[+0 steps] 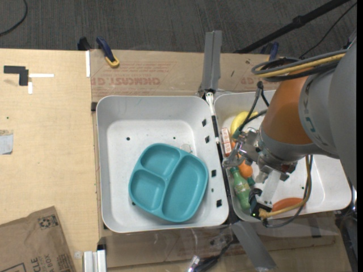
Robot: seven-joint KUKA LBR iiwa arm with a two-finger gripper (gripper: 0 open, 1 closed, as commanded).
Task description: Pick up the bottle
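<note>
A green bottle (pixel 241 189) with an orange top (pixel 245 169) lies along the left wall of the right bin (pixel 332 192). My gripper (pixel 243 152) hangs low over the bottle's orange end, touching or nearly touching it. The grey wrist and the orange band of the arm (pixel 286 123) cover much of the right bin.
In the left bin (pixel 113 152) lies a teal divided plate (pixel 169 181). In the right bin, a yellow banana (pixel 240 121) lies at the back, a red-and-white packet (pixel 226 141) leans against the left wall, and an orange item (pixel 287 203) sits near the front. Black cables loop around the wrist.
</note>
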